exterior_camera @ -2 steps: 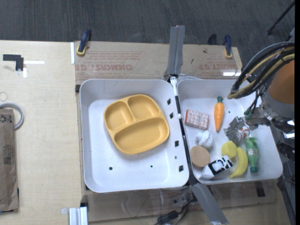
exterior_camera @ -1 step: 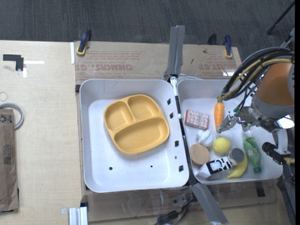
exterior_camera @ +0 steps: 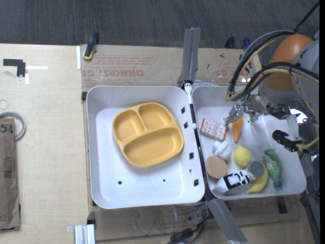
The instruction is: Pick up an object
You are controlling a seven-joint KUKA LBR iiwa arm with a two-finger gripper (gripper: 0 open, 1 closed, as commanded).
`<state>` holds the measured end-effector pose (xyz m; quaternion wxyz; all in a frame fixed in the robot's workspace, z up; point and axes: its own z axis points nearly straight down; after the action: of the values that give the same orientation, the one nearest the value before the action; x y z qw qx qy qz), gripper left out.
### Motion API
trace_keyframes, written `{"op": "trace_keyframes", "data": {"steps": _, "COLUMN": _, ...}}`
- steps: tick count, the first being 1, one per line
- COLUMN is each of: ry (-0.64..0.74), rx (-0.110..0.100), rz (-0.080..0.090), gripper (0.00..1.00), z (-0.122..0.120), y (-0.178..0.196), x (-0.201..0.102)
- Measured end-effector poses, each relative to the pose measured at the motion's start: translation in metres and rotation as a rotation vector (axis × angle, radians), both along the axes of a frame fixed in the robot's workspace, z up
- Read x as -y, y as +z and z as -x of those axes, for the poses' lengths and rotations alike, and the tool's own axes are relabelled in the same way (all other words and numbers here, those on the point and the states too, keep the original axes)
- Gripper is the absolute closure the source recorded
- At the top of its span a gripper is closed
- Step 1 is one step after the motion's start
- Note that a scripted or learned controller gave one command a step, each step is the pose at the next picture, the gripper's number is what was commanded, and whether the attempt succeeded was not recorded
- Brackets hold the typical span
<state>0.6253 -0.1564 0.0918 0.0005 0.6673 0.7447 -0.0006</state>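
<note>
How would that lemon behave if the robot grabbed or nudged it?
The lemon looks round and smooth, so it would probably roll when nudged and might slip between narrow fingers. It sits close to the banana and carrot, which could block its rolling.

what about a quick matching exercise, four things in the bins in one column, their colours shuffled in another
Things:
1. divided plate
2. lemon
3. bottle
4. carrot

Colours:
a. green
b. orange
c. yellow-orange
d. bright yellow

Pairs: 1-c, 2-d, 3-a, 4-b
</note>
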Motion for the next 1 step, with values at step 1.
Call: {"op": "trace_keyframes", "data": {"steps": 1, "ry": 0.002, "rx": 0.001, "rz": 0.003, "gripper": 1.0, "z": -0.0005, "y": 0.0096, "x": 0.0006}}
